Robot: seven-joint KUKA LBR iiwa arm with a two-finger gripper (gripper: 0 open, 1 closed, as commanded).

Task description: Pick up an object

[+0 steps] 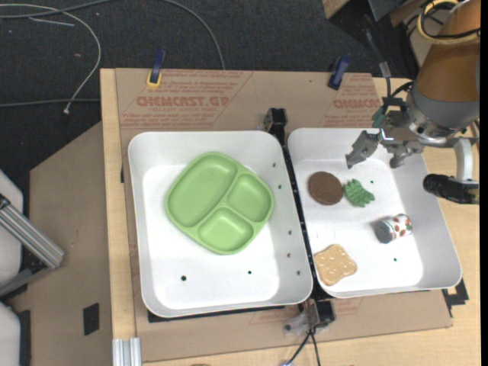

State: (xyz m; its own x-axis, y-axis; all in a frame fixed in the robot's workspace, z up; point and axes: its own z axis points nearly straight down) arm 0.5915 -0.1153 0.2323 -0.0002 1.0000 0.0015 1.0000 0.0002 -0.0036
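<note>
The arm's upper part is cut off at the right edge. The gripper [379,151] hangs over the right bin [435,269], fingers spread wide, holding nothing. Below it lie four items: cookie [325,187], broccoli [357,193], can [392,228], cracker [335,264]. One green plate [219,203] sits in the left bin [152,280].

Green tray [219,202], brown, perhaps cookie-like disc [325,188]

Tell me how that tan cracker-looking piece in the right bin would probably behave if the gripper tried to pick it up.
The tan cracker lies flat and thin on the right bin, so fingers would likely struggle to get under its edges. It looks small and probably light, so a nudge may slide it across the smooth white floor. Being flat, it seems unlikely to roll.
</note>
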